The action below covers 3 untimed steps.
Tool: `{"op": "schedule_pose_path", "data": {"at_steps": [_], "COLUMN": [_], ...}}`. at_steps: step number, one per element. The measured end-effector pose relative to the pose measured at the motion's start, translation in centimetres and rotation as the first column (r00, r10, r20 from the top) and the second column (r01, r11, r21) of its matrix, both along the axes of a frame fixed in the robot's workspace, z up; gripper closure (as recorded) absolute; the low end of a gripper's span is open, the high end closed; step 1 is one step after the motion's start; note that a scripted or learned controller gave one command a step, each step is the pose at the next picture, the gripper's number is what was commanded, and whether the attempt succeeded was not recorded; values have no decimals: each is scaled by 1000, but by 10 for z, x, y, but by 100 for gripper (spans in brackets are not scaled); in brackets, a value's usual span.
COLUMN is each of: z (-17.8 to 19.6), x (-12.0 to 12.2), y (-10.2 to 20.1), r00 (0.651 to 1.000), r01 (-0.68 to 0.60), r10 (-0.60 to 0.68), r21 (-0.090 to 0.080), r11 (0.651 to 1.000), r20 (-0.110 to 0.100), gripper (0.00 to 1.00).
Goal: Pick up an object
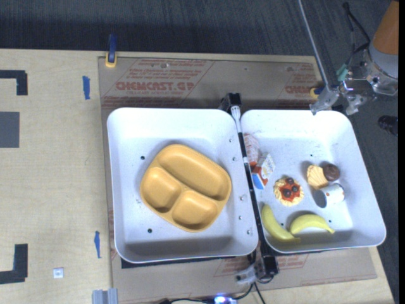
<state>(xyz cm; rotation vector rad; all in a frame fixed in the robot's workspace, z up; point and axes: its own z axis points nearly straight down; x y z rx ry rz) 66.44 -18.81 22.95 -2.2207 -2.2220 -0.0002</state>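
Fingers (329, 97) state unclear, above right bin (364, 170) corner; board (155, 84) reads "CHEMCAST GP".

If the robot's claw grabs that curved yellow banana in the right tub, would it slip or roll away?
The curved yellow banana looks glossy, like a plastic toy, so it may slip. Its bend probably stops rolling, though it could pivot. It likely weighs little and, lying near the shallow white bin's front wall, has little room.

A robotics lab: taped plywood bench (50, 170), two white bins (120, 132), cabling (253, 277).
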Motion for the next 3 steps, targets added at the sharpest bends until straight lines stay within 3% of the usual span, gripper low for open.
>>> {"op": "schedule_pose_path", "data": {"at_steps": [1,2,3], "z": [-136,-144,-132], "x": [-37,-88,-87], "y": [10,31,30], "r00": [1000,1000,1000], "r01": [1,1,2], "r10": [-1,-1,-2], "r21": [0,-1,-3], "r11": [1000,1000,1000], "r20": [-2,2,8], "gripper": [0,0,100]}}
